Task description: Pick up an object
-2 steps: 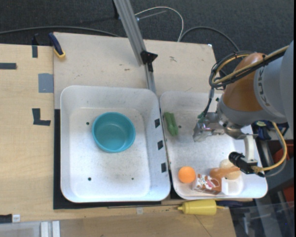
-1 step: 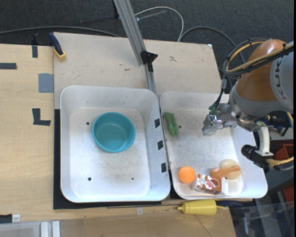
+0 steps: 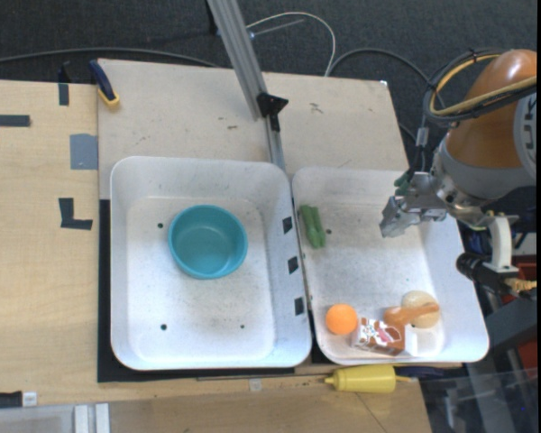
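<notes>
Tool (image 3: 398,222) hangs over the right bin (image 3: 361,183), near its upper right side, above bare floor. Nothing shows between the fingers; whether they're spread or closed can't be told from this angle.

Candidates w/in the right bin: a green piece (image 3: 312,225) lying lengthwise by the left wall, well apart from the tool across the bin; an orange ball (image 3: 342,319) near the front edge; beside it a cluster in the front right corner: a red-and-white packet (image 3: 377,335), an orange-and-cream item (image 3: 416,310), and a small white block (image 3: 424,339), all touching or nearly so. The left bin (image 3: 126,242) has a teal bowl (image 3: 207,241) upright, approx. mid-bin, farthest from the tool.

Handling, as a judgement: the ball looks light but round and prob. smooth, so it may roll or squirt out unless pinched across its middle. The green piece looks small, narrow and stiff; best taken across its short width, though the wall close by leaves little room for one finger. The packet prob. crinkles and slips. The bowl is rigid, best gripped over the rim. The corner cluster is crowded, so a clean single grasp looks hard there.

A yellow bottle (image 3: 365,380) lies on the tabletop (image 3: 36,269) just outside the right bin's front edge.
</notes>
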`<state>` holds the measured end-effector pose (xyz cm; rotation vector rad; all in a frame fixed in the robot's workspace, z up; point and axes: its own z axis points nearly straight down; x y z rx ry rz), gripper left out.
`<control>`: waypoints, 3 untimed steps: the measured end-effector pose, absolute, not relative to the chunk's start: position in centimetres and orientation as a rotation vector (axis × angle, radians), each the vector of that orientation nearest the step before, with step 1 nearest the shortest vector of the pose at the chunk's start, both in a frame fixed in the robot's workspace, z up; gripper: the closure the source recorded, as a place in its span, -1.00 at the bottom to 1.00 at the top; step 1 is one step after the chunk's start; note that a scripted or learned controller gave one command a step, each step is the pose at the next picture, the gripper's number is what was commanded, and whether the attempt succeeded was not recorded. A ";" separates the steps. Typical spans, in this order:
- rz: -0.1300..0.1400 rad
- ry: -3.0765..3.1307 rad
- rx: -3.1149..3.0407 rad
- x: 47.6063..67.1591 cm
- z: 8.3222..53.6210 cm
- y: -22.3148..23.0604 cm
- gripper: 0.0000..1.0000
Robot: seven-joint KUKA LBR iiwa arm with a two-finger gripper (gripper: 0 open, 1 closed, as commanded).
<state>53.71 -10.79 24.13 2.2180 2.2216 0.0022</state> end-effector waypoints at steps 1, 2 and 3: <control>0.001 2.222 2.220 53.8 26.1 -10.8 1.00; 0.001 2.231 2.214 55.8 26.2 -5.0 1.00; -0.001 2.232 2.214 57.2 25.4 1.0 1.00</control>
